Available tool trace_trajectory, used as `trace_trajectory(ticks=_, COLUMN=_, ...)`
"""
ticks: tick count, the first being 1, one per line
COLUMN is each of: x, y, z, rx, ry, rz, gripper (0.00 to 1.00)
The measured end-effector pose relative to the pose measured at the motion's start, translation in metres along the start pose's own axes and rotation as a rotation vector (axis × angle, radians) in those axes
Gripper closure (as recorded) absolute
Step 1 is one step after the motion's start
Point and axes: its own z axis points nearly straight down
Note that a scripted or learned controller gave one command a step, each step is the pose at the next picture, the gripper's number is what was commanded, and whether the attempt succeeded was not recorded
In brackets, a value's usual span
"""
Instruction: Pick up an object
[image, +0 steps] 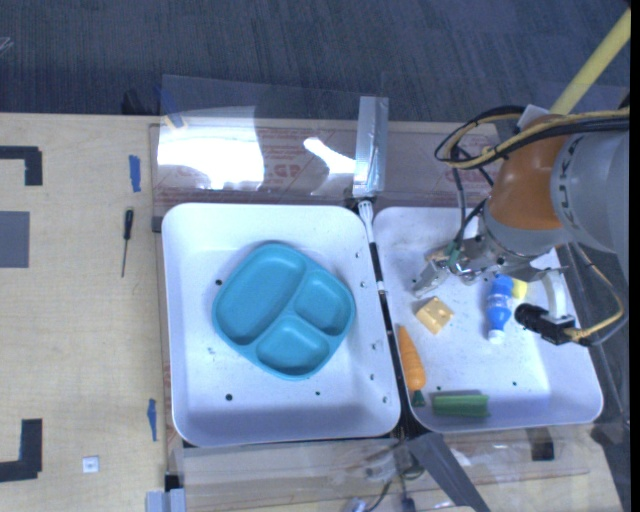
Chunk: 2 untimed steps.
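The end effector (436, 276) hangs low in the right bin (570, 395), and I cannot tell its state. The yellow block (434, 316) lies just below it in the camera view, nearest of all.

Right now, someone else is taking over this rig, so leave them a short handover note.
Gripper: low in the right bin, just above the yellow block; nothing seen between its fingers, open or shut unclear.
Right bin also holds a carrot, a green block and a blue-and-white bottle.
Left bin holds a blue divided plate.
Done: arm is over the objects.
Left: grasp one and lift it.
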Motion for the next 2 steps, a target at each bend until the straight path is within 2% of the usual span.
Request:
trace_trajectory(ticks=1, x=-0.044, y=-0.041, z=-0.041, rx=0.004, ry=-0.001, rz=0.195, gripper=0.0)
trace_trajectory(ticks=2, x=-0.078, y=-0.046, z=0.002, rx=0.002, ry=0.0, rz=0.225, gripper=0.0)
